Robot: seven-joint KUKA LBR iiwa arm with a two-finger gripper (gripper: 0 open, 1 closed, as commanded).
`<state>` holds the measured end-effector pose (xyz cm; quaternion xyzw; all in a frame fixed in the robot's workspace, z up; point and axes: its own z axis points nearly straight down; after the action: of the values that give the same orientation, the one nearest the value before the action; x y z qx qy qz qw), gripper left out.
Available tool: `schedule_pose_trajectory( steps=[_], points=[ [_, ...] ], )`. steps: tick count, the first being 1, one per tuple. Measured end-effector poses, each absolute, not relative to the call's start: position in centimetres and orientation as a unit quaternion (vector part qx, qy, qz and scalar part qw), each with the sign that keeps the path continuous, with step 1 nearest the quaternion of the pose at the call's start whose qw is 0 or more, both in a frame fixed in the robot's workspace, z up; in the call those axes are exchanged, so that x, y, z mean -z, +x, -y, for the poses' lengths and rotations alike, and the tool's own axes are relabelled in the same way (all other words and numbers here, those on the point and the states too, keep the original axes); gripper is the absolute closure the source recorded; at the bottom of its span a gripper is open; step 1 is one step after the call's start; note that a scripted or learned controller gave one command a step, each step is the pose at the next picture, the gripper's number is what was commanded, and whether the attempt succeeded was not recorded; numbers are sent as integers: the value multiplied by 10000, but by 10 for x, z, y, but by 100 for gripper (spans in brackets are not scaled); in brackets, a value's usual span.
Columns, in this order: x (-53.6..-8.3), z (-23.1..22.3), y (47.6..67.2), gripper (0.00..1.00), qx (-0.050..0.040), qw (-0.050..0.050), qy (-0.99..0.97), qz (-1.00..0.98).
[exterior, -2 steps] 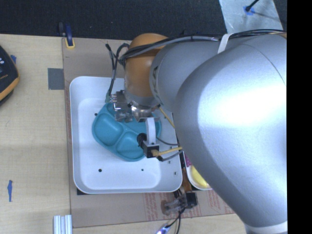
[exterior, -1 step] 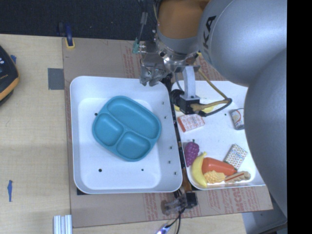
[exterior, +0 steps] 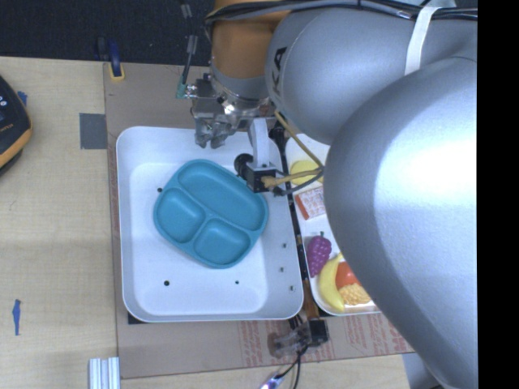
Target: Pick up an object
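Your hand (exterior: 212,134) hung over the left bin's (exterior: 130,217) far edge, apparently empty; its opening I could not tell. The blue divided plate (exterior: 211,211) lay nearer, just below it.

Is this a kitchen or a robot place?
Probably a robot lab, not a kitchen. A big grey robot arm reaches over a white bin on a workbench. The bin holds a blue plastic plate, and toy food lies beside it.

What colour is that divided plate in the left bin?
Teal blue plate, seen clearly in the camera view.
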<state>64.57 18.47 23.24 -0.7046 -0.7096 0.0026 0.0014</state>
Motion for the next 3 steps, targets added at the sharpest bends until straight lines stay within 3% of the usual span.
schedule_pose_trajectory(
  steps=[1,2,3],
  points=[
    [-233,-185,646,0,-23,11,-7045,7097],
    [-243,-185,646,100,-38,17,-7020,7122],
    [-243,-185,646,0,-40,19,-7017,7125]
  ],
)
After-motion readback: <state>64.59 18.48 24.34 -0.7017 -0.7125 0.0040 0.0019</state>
